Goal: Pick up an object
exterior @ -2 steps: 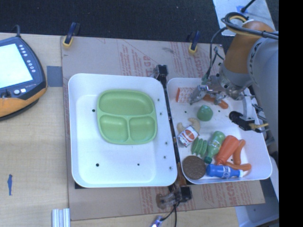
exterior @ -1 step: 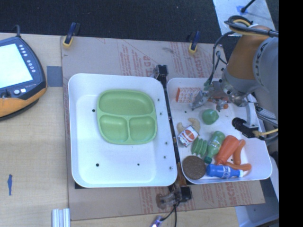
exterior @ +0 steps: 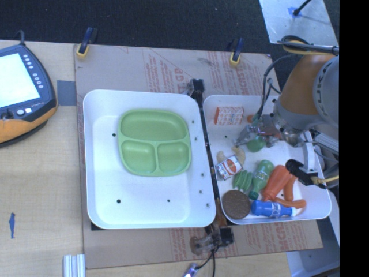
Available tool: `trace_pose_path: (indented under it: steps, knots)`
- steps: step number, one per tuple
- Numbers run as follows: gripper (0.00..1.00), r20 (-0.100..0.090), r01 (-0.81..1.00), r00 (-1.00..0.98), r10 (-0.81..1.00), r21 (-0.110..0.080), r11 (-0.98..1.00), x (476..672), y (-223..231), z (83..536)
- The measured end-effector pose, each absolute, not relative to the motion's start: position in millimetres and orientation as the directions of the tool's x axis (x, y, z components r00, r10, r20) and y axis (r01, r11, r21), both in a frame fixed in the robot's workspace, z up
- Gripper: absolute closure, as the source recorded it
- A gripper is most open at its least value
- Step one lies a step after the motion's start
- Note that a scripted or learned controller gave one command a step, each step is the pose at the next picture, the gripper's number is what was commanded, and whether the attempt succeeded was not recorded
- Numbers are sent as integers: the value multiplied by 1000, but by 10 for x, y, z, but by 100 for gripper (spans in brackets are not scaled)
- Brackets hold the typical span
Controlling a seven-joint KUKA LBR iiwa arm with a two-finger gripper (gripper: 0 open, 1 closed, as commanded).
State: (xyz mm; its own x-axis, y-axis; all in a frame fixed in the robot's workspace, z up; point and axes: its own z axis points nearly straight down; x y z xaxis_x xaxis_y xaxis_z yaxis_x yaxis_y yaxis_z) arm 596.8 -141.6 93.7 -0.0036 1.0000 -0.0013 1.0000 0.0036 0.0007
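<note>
Brown cardboard sheeting (exterior: pixel 173 68) covers the bench, clamped at the far edge, with two shallow white bins side by side on it. Left bin (exterior: pixel 104 206) holds a green divided plate (exterior: pixel 154 142), three compartments, lying flat in the far half of the bin. Right bin (exterior: pixel 210 105) is cluttered. Arm (exterior: pixel 308 91) enters from the right, orange band above the wrist; gripper (exterior: pixel 255 136) sits low over the middle of the right bin, at or just above a small green round object (exterior: pixel 255 145) — contact cannot be confirmed, and whether the claw is open or closed cannot be told from this angle, since the fingers merge with the dark hardware around them. No single task object is singled out; candidates are listed as they lie. Blue tube (exterior: pixel 275 209) lies near the front wall, long axis left-right, white cap end toward the right. Orange carrot-like piece (exterior: pixel 278 180) lies diagonally, upper end toward the right, just above the tube. Green bottle-like item (exterior: pixel 262 173) sits just beside it, long axis roughly toward the far wall, touching a ribbed green item (exterior: pixel 243 180) on its left. Brown disc (exterior: pixel 235 204) lies at the front-left corner, touching the tube's left end. Small red-and-white can (exterior: pixel 228 167) lies tilted near the left wall. Orange-and-white packet (exterior: pixel 229 116) lies flat at the far-left corner, well apart from the pile. Tablet-like controller (exterior: pixel 23 91) rests on the bench at far left — outside both bins.
</note>
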Motion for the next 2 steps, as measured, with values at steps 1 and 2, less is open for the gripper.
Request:
trace_pose_path:
  steps: [1, 2]
  knots:
    - [100, -2, 1000, -6, 1000, -5, 6, 5958, -1423, 1025]
    - [100, 1, 1000, -4, 1000, -2, 4, 6020, -719, 1924]
